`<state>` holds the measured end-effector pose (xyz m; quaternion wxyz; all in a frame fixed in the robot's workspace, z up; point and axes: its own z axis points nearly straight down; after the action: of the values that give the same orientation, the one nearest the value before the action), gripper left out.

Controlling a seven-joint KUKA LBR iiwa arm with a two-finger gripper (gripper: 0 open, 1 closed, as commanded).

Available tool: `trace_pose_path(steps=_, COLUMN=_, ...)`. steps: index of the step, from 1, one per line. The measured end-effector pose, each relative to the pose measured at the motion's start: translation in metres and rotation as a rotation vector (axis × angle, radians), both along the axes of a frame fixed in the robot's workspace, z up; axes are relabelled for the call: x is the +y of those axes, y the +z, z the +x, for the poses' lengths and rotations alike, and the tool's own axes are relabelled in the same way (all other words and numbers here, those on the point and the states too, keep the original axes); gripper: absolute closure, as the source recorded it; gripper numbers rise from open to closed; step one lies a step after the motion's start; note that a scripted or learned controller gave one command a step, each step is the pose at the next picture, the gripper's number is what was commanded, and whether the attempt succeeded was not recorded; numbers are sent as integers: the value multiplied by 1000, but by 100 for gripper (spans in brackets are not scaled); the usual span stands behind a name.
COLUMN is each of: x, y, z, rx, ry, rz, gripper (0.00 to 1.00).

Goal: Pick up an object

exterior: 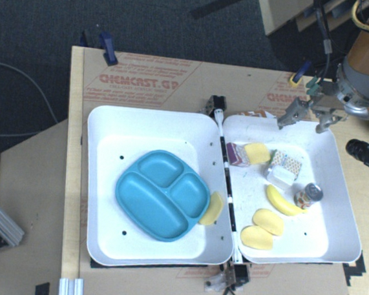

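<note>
Hand (309,118), fingers spread and holding nothing, we see poised above the right bin's (342,191) far rim, near the banana (282,201).

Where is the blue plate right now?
The blue plate lies in the left bin, toward its middle, with a yellow piece tucked against its right edge near the wall between the bins.

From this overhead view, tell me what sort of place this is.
Probably a robot grasping lab bench: two shallow white plastic bins clipped onto a cardboard-covered bench, toy items like a yellow plastic banana, and a grey arm's gripper.
</note>
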<state>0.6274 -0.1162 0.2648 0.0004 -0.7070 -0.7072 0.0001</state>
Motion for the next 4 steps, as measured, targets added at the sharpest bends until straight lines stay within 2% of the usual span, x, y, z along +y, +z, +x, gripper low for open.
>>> trace_pose_path(steps=1, x=-38, y=-93, z=-82, rx=1, ry=-2, rz=-1, gripper=0)
trace_pose_path(steps=2, x=-28, y=-148, z=-77, rx=-3, ry=-1, rz=-1, gripper=0)
trace_pose_path(steps=3, x=-23, y=-178, z=-133, rx=-5, ry=-1, rz=-1, gripper=0)
trace_pose_path(steps=4, x=-23, y=-168, z=-132, rx=-10, ry=-3, rz=-2, gripper=100)
